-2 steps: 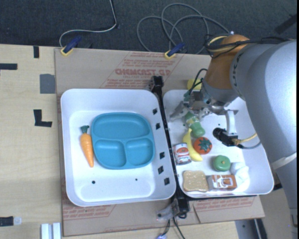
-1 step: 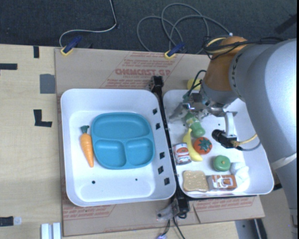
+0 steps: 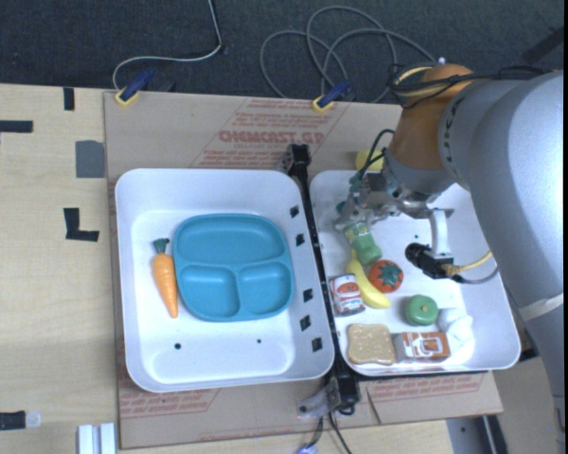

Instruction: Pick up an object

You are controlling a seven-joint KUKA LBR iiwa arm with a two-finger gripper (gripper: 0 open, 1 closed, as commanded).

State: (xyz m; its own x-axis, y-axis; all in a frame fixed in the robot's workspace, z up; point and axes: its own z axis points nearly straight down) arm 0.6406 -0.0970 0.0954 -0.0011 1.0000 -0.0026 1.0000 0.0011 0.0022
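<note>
My gripper hangs low over the upper left part of the right bin, under the orange band of the arm. Just below it, touching or nearly touching it, lies a small green object. In front of that are a yellow banana, a red tomato-like piece and a small red-and-white can. Closer to the front wall sit a green round piece, a slice of bread and a red-labelled packet.
The left bin holds a blue divided plate and an orange carrot to its left. A black divider runs between the bins. A black connector with a yellow cable hangs by the wrist. Cables lie beyond the bins.
</note>
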